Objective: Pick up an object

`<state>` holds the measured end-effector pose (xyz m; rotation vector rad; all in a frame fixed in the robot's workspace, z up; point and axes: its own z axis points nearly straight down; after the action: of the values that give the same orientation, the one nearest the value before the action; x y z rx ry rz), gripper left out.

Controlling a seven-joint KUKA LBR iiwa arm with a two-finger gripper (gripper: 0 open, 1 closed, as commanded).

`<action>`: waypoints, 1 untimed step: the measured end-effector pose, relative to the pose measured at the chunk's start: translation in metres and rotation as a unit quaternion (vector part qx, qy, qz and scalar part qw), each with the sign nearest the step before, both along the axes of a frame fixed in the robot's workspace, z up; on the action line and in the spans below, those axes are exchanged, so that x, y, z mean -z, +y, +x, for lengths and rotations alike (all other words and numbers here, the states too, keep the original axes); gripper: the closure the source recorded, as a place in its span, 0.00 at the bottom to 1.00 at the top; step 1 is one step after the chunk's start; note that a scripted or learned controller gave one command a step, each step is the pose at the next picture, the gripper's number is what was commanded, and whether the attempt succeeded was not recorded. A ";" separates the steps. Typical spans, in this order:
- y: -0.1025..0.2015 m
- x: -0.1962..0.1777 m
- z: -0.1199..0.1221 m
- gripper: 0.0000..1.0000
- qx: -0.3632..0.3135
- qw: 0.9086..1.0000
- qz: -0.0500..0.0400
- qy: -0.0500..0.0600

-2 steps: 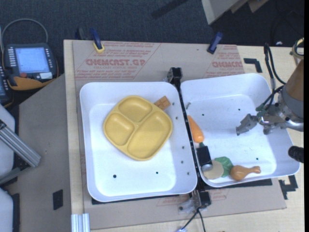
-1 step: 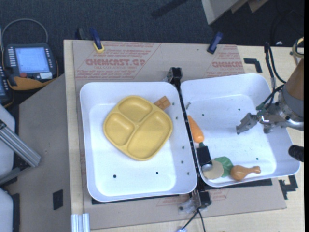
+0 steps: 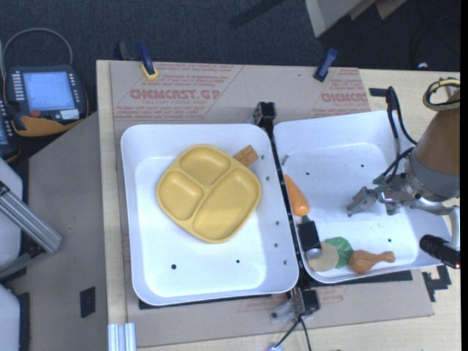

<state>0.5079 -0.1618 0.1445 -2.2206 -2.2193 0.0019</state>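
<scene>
Far left of the gripper, one glossy yellow three-compartment plate [image 3: 209, 193] lies in the left bin [image 3: 146, 269]. Nearer, along the right bin's [image 3: 344, 134] edge: one smooth orange carrot [image 3: 296, 195], one green-and-tan piece [image 3: 333, 253], one brown drumstick [image 3: 369, 258]. The gripper [image 3: 369, 197] hangs with fingers spread, holding nothing.

Dark carpet floor [image 3: 219, 20], cardboard-topped bench [image 3: 219, 86], pendant w/ screen [image 3: 45, 93] at left

Counted on bench: 2 white bins [image 3: 139, 218] [image 3: 344, 134], 1 yellow divided plate [image 3: 209, 193], 1 carrot [image 3: 295, 194], 1 drumstick [image 3: 370, 258], 1 green item [image 3: 341, 246], 1 black item [image 3: 308, 234], 1 wooden block [image 3: 246, 155].
</scene>
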 end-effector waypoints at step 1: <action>-0.001 0.051 0.000 0.00 0.000 1.000 0.000 0.000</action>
<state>0.5077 -0.1624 0.0938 -2.2217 -2.2190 0.0029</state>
